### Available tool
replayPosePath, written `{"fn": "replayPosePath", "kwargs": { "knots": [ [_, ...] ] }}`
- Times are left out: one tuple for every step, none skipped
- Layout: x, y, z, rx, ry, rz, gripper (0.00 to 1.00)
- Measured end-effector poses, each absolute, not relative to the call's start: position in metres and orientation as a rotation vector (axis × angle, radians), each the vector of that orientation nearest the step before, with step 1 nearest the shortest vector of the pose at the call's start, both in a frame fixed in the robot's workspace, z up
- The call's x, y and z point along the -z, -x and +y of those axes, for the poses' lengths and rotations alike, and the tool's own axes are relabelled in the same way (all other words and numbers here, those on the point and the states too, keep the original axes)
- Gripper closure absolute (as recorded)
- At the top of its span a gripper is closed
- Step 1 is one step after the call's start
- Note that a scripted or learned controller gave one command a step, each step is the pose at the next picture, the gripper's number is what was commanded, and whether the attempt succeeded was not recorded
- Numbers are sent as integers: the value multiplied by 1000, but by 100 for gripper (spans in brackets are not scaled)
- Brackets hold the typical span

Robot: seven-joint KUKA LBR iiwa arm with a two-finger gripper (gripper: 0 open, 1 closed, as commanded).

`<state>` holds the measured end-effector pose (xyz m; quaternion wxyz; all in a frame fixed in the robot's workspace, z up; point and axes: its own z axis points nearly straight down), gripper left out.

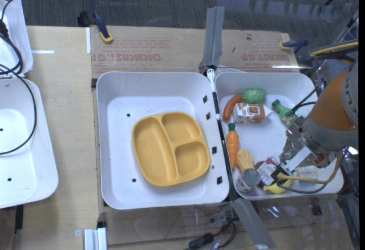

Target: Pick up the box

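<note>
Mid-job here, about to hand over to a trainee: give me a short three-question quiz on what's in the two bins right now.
1. True or false: the yellow divided plate lies in the right bin.
2. Which item lies directly beside the small orange-and-white box, on the side nearer the left bin?
A. hot dog
B. banana
C. green bottle
3. Fill in: the carrot lies along the right bin's ____ wall, next to the divider.

Key: 1. False, it lies in the left bin. 2. A. 3. Left.
</note>
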<state>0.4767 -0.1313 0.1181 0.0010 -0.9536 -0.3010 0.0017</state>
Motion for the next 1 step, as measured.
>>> {"fn": "replayPosePath", "kwargs": {
  "knots": [
    [-213, -546, -129, -7, 3082, -611, 0]
  ]
}}
